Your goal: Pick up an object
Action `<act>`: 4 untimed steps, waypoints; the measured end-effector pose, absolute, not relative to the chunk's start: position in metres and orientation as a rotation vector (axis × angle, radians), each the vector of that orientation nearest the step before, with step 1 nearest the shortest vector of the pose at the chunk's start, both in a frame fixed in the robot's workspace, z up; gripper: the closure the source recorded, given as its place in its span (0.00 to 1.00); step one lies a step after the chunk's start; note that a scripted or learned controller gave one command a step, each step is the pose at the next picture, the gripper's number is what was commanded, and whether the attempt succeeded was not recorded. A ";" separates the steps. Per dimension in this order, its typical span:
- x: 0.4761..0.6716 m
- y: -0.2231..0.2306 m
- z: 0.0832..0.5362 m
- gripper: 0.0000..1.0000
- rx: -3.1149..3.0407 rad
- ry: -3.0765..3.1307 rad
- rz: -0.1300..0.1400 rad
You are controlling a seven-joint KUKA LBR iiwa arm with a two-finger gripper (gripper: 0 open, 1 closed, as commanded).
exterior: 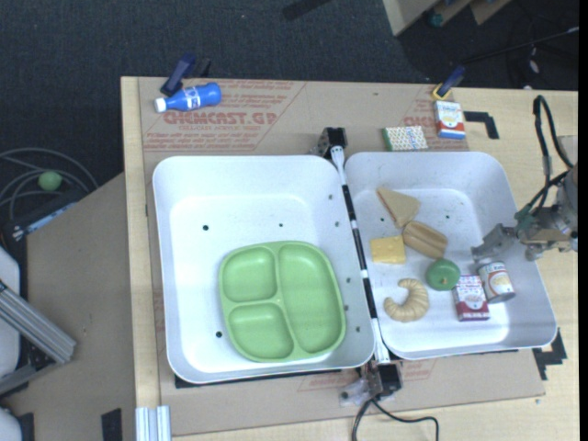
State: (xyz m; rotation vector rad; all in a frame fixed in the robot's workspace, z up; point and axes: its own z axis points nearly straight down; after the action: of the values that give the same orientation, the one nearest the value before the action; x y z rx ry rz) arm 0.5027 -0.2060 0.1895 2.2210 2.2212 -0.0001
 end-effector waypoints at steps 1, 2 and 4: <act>0.506 -0.160 0.088 0.00 2.213 2.226 0.014; 0.537 -0.134 0.085 0.00 2.219 2.222 0.002; 0.516 -0.112 0.094 1.00 2.223 2.221 0.000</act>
State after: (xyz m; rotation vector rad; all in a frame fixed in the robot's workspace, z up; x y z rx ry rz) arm 0.5164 -0.1116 0.0942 2.2228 2.2207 -0.0003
